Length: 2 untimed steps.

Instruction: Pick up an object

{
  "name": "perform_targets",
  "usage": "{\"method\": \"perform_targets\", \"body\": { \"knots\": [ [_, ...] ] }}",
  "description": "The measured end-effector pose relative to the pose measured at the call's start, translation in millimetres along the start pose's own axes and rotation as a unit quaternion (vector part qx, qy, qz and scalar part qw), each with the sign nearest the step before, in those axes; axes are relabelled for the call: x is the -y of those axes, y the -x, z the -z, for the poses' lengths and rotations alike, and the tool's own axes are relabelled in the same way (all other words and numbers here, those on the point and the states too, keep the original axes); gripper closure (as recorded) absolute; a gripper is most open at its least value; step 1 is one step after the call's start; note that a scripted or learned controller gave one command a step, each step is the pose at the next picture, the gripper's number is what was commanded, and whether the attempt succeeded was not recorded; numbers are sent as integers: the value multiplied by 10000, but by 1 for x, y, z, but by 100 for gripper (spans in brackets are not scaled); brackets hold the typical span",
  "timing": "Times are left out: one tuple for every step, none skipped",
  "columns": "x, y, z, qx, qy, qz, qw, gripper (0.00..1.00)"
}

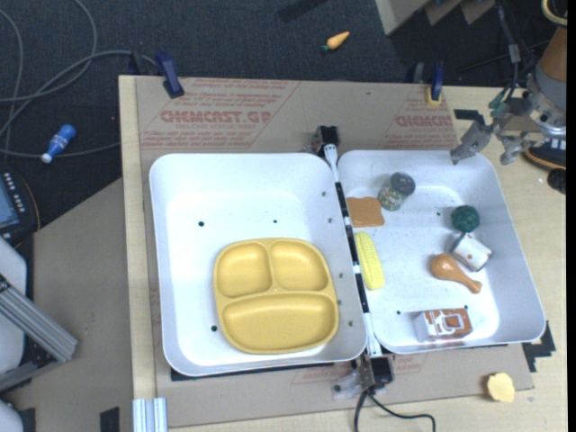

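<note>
My gripper [483,154] hangs over the far right corner of the right bin [513,241], open, with nothing between its fingers. Below it in that bin lie a small grey-green jar [396,190], a flat orange-brown square [365,211], a yellow corn cob [369,259] along the left wall, a dark green round piece [465,217], a small white piece [473,253], a tan drumstick [454,273] and a brown-and-white box [445,323]. All of them sit apart from the gripper.
The left bin [180,241] holds a yellow divided plate [274,293]. A yellow lump [500,386] lies on the bench at the front right. Blue clamps [168,75] [436,84] grip the board's far edge. A blue bottle [59,142] and an orange piece [337,40] lie on the floor.
</note>
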State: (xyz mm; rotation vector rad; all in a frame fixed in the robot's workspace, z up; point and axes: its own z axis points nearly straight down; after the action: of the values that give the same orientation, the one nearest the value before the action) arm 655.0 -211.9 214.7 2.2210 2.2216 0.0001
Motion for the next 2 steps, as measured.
{"method": "perform_targets", "body": {
  "knots": [
    [23, 12, -87, -11, -47, -10, 10000, 0],
    [49, 0, -132, -43, -14, 16, 10000, 0]
  ]
}}
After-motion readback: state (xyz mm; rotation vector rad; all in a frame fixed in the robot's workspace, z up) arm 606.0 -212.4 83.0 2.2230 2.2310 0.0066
